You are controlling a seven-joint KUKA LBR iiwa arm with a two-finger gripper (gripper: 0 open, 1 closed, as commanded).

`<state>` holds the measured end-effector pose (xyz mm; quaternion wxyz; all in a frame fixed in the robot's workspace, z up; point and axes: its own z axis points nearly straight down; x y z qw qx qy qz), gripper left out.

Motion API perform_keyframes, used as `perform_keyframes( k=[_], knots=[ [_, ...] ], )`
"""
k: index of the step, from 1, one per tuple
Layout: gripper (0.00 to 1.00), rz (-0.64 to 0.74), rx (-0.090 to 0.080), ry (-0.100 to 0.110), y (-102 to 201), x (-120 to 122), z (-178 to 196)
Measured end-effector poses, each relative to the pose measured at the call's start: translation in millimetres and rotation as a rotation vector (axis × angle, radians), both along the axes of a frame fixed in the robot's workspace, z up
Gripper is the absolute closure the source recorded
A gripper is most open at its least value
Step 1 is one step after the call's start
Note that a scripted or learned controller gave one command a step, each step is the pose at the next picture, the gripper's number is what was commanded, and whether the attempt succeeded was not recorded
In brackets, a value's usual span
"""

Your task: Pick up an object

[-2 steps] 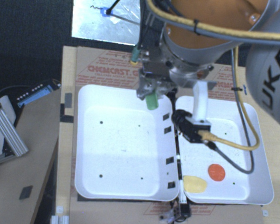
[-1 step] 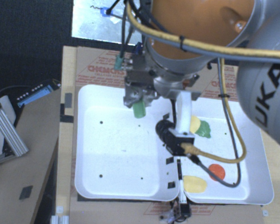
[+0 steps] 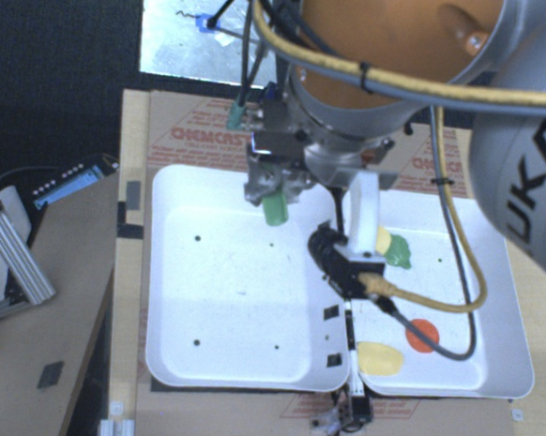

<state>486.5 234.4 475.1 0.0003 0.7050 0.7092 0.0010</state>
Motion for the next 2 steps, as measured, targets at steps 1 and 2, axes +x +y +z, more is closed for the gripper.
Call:
perform_keyframes(
  k=[1,2],
  knots=[
    [1.00,-0.006,0.000,-0.003,-0.5,52.7,5.8],
    [1.00,-0.001,0.000,0.001,-0.3,19.6,10.9]
  ],
)
